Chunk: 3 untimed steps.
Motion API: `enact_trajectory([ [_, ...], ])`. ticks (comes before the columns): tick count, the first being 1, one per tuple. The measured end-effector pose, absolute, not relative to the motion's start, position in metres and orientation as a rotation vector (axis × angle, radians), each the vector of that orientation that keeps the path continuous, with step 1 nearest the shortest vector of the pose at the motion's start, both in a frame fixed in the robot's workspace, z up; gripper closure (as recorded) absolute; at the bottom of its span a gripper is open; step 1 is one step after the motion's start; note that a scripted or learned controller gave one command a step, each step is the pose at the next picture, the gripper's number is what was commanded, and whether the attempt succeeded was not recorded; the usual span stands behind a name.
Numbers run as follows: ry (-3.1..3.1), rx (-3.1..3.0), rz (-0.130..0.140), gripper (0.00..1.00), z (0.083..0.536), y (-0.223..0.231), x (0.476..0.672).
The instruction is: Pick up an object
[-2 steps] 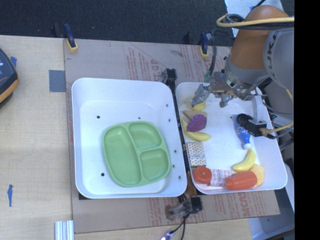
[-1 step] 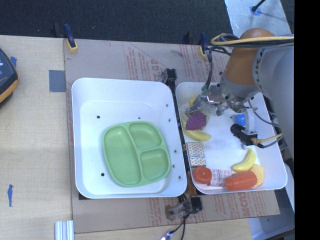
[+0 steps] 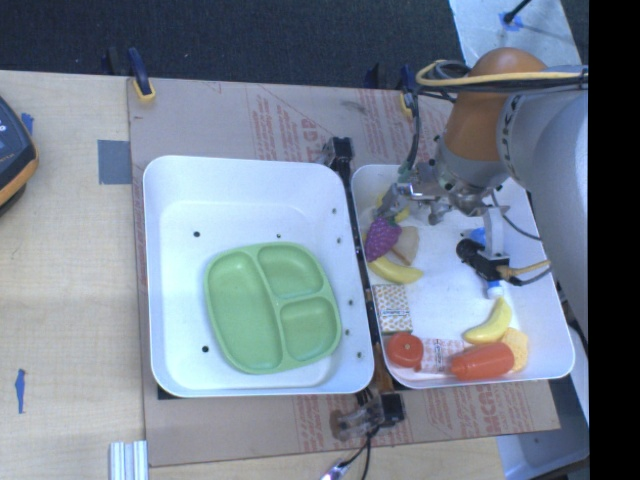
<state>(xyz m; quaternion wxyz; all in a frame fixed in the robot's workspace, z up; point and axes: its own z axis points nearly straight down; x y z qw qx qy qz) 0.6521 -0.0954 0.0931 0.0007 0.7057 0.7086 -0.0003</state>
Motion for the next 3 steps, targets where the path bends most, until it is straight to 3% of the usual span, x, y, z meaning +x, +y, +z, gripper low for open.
enact_trajectory([
  [1,2.237,2.226,-0.019,1.00,0.101,-0.097,0.649],
  [2,2.230,2.215,-0.003,1.00,0.193,-0.042,0.581],
  [3,2.229,2.218,-0.006,0.00,0.192,-0.043,0.580],
])
